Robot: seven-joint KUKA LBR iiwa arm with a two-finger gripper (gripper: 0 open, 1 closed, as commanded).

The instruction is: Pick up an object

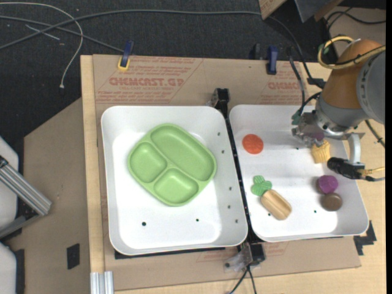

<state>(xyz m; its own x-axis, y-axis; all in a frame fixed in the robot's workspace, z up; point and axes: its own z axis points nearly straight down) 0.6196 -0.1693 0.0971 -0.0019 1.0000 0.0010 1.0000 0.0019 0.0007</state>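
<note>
— While you look from the front, what lies nearest?

— Nearest in the right bin (343, 228) lie a tan peg with a green top (271, 198), a brown ball (332, 202) and a purple ball (327, 184). Farther back, an orange disc (253, 143).

— And your hand?

— My hand (312, 135) is over the far right of that bin, at a yellow piece (320, 152); I cannot tell whether I grip it. A green tray (172, 164) lies in the left bin (122, 225).

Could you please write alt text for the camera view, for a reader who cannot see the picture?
A grey robot arm reaches from the right over the right white bin, which contains an orange round piece, a tan carrot-like toy with green leaves, a yellow piece, a purple piece and a brown piece. The left white bin holds a green divided plate.
</note>
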